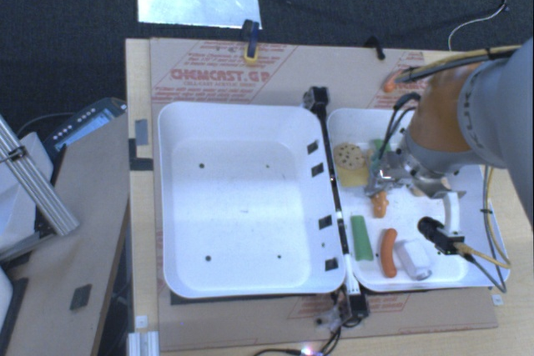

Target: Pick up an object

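The grey arm (476, 108) with its orange band is reaching in from the right and hanging over the right bin (476, 279). Its gripper (382, 179) is pointing down toward the left half of that bin, and whether it is clenched or released cannot be told from this slant.

Just below the gripper, a small orange piece (380, 205) is lying on the bin floor, very close to the tip, though contact is not clear. A pale cookie with dark specks (348, 154) is sitting just to the gripper's left, above a yellowish block (353, 176). Nearer the front of the bin, a green stick (361, 237) is lying lengthwise, with an orange sausage-shaped thing (389, 253) beside it and a whitish lump (413, 258) next to that.

The left bin (242, 196) is standing beside it, the two rims touching.
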